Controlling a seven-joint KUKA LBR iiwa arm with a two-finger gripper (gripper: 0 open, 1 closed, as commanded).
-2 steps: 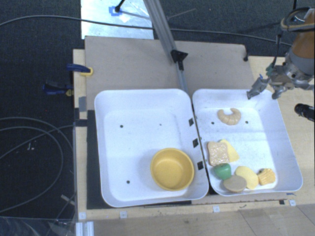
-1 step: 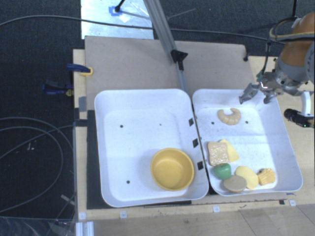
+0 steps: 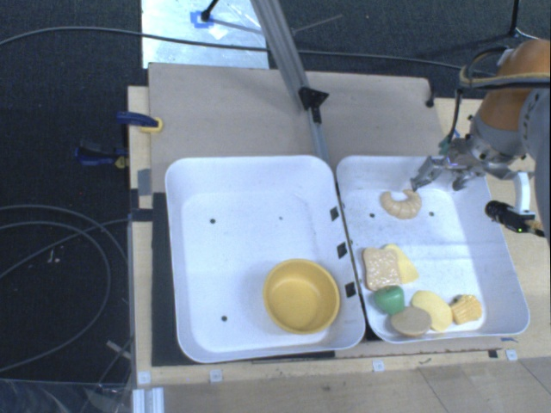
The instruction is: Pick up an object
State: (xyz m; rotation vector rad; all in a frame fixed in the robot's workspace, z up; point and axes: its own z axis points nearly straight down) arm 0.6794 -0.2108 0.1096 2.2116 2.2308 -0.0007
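Croissant [image 3: 401, 203] in right bin [image 3: 508, 274] on tan bench [image 3: 224, 110]; hand [image 3: 443, 175] spread, holding nothing.

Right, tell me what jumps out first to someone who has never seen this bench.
The round yellow plastic bowl stands alone in the left shallow white bin, near its front edge. In the right shallow white bin, a cluster of small toy foods crowds the front, while a pale curled croissant-shaped piece lies apart toward the back. The grey arm's gripper hangs just beside that curled piece, reaching in from the right.
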